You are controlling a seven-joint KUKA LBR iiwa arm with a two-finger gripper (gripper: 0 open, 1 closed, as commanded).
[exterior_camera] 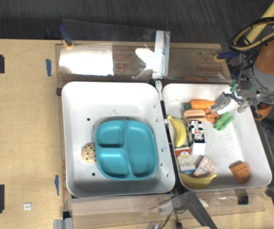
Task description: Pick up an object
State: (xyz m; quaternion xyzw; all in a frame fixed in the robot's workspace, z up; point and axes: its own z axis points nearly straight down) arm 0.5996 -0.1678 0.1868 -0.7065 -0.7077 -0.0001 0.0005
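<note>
While no object sits between its fingers, we log the gripper (232, 98) as hovering low over the far side of the right bin (256, 149), and we cannot tell how wide it stands. We judge the step in hand to be the approach, with the pick itself not yet made. Nearest candidates: a green piece (223, 120) just below the tool, and an orange carrot-like piece (202, 104) with a tan sausage-like piece (195, 113) just to its left. The next move, in our judgement, calls for settling on one of these, centring over it and descending without nudging its close neighbours. Further from the tool, toward the near edge: a yellow banana (178, 131), a black-and-white carton (196, 130), small packets (186, 160), a second banana (197, 179) and an orange waffle-like piece (239, 171). Well left of the tool, the left bin (77, 99) holds a teal divided plate (126, 149) and a cookie (88, 152) touching its edge. Both bins rest on a wooden bench (17, 128) with blue tape marks; dark carpet (127, 4) lies beyond.
</note>
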